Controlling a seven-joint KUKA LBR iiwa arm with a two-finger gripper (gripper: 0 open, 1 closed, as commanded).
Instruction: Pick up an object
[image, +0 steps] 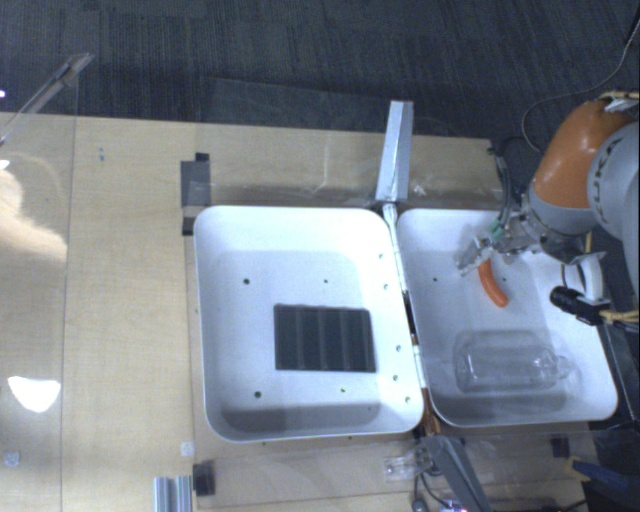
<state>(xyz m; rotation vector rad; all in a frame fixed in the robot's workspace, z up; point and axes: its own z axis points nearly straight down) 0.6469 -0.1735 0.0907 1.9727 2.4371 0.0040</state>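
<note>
Nearest the camera, a clear plastic bottle (505, 366) lies in the right white bin (440, 300). Beyond it, an orange carrot-shaped toy (494, 288) rests just below the gripper (487, 249); nothing is lifted yet.

- We see a light wooden bench (110, 330) filling most of the scene.
- On the far side lies dark grey carpet (300, 50), ribbed in texture.
- A clear sheet (40, 250) covers the bench's left part, catching pale glare.
- A grey metal bar (395, 150) stands at the far middle of the bench.
- Small black brackets (197, 180) sit on the bench, far and near.
- Thin cables (560, 95) trail at the far right.
</note>
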